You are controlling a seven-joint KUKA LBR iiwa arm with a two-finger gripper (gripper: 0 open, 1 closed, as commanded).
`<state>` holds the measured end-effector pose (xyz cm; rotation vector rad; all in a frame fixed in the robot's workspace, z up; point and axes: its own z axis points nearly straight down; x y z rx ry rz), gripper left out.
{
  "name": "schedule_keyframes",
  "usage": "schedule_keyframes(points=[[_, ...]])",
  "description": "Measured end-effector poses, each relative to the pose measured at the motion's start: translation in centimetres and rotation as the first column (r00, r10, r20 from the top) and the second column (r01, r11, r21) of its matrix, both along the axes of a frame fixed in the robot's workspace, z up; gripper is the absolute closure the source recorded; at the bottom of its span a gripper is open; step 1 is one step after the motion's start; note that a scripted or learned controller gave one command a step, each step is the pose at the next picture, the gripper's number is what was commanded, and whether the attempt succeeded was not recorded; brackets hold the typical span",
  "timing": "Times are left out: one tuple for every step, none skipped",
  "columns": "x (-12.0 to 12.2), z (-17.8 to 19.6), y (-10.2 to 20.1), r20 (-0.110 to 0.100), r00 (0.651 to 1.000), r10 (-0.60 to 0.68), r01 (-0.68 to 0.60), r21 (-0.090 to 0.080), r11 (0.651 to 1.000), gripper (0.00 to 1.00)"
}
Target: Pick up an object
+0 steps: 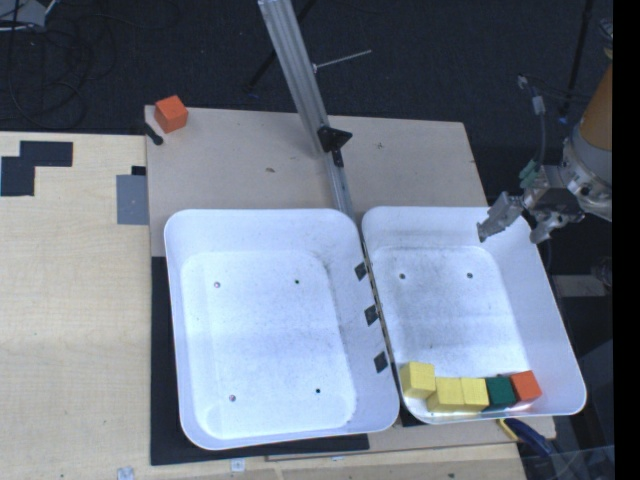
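Note:
Along the near edge of the right bin [470, 298] lie several small blocks: a yellow block [418, 378], two more yellow ones [462, 393], a green block [500, 390] and an orange-red block [526, 385]. My gripper [518, 219] hangs over the far right rim of that bin, well away from the blocks. Its two grey fingers stand apart with nothing between them.
The left bin [265, 318] sits beside the right one, joined by black clips. An orange cube [171, 113] rests on the bench at the far left corner. A slanted aluminium post [300, 78] rises behind the bins.

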<state>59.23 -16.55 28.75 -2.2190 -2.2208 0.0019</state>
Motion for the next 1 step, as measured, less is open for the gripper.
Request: schedule_keyframes(points=[[5.08, -0.21, 2.23, 0.003, 1.000, 0.003, -0.003, 0.000, 1.000, 0.00]])
